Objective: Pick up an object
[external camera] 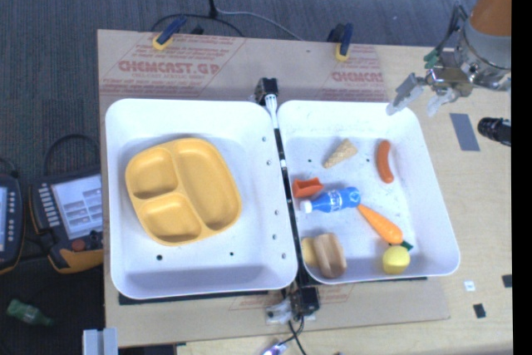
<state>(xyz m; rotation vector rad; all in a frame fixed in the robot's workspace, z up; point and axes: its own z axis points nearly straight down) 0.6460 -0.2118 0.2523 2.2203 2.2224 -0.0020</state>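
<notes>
Grey carpet lies behind the surface (pixel 486 278), which carries a brown printed board (pixel 241 62) held by two blue-and-yellow clamps (pixel 169 33) along its far edge. On that board sit two shallow white bins side by side. Taking the right bin (pixel 432 204) as the landmark: the left bin (pixel 120 129) touches its left wall, and a yellow divided plate (pixel 181 189) lies inside that left bin.

Within the right bin, a tan wedge-shaped piece (pixel 340 153) lies near the middle of the far half, and a red-orange sausage (pixel 384 160) lies to its right, close to the bin's right wall. Near the bin's left wall is a small orange block (pixel 306 187), with a blue and white bottle (pixel 331 200) just beside it, lying on its side. A toy carrot (pixel 381 224) runs slantwise from the bottle's end toward the near right corner, where a yellow lemon-like fruit (pixel 396 259) sits. A brown bread-like item (pixel 323 253) rests against the near wall, left of the fruit.

Above the bin's far right corner, outside its rim, hangs the tool (pixel 413 98), its two fingers spread apart with nothing between them. The arm (pixel 492 8), with its orange band, rises beyond that same corner.
</notes>
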